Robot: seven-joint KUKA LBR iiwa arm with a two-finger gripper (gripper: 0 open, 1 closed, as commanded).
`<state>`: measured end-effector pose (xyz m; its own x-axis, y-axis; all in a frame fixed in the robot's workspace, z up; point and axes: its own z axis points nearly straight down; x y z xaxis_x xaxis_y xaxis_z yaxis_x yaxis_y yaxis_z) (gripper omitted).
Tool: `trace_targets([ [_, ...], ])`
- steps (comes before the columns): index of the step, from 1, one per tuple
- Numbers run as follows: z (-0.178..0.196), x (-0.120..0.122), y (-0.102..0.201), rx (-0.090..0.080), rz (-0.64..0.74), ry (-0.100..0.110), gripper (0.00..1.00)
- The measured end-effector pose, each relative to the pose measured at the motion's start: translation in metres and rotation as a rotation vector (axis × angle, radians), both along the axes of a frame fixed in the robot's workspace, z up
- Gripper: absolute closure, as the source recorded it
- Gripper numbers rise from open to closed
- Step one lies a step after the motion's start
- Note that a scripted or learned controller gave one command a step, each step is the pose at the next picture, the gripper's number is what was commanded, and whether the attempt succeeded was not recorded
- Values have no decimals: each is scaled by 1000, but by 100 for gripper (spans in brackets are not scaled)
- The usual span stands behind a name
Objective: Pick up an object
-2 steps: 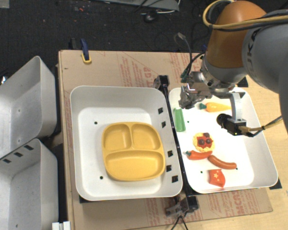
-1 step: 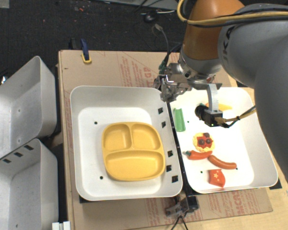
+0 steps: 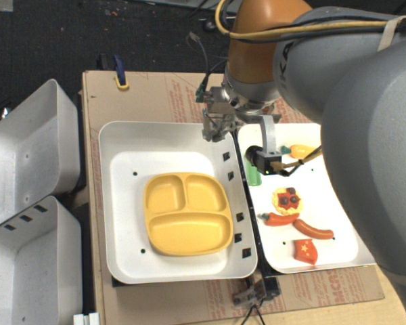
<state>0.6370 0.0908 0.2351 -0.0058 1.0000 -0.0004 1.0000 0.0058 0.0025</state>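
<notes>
No text can be read with certainty. The cardboard sheet (image 3: 164, 87) under the bins carries faint red printing along its far edge and near its front right corner, but the letters are too small and blurred. Dark letters on the arm (image 3: 284, 59) stay unclear.

Arm (image 3: 352, 114) overhangs right bin (image 3: 345, 252) (toys seemingly crowded); left roomier.
</notes>
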Motion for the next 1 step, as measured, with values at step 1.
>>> trace_targets([
  [1, 1, -1, -2, 0, -3, 1, 0],
])
